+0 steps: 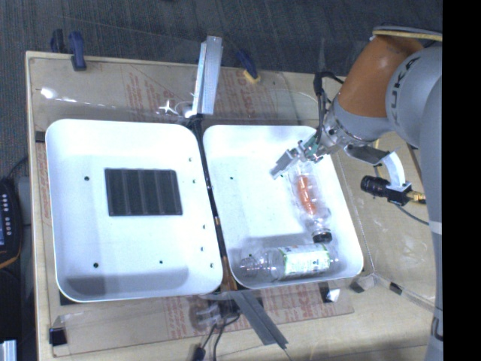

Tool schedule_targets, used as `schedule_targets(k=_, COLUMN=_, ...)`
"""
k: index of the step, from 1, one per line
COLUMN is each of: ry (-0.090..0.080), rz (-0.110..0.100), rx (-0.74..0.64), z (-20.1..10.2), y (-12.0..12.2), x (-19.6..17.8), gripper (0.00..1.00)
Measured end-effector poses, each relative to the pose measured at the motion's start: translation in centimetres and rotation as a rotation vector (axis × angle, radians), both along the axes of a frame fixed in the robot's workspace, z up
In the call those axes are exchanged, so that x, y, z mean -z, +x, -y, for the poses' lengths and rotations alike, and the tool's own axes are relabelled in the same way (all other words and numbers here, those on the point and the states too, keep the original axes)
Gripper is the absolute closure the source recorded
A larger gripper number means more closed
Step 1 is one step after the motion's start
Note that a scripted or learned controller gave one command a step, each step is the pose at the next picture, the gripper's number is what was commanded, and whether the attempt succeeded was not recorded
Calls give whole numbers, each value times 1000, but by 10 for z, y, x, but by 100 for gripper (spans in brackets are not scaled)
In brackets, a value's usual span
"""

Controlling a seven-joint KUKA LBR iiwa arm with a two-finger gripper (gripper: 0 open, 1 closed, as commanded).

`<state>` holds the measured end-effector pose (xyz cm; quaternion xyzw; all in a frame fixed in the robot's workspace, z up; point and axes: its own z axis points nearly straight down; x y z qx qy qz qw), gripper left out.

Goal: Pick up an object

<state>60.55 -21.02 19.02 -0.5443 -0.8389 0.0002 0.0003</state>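
The arm (391, 81) reaches over the right bin (248, 201) from that bin's far right corner. Left of this bin sits the left bin (75, 201), bearing a dark ribbed block (143, 192). Along the right bin's near wall lies a labelled clear bottle (289, 262). By its right wall lies a clear bottle with orange contents (307, 194), its upper end just below the gripper (294, 159). Whether the fingers are spread or closed, I cannot tell.
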Motion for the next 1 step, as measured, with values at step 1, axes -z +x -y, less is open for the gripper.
schedule_targets(k=1, ry=0, rz=0, rx=0, z=0, y=0, x=0, gripper=0)
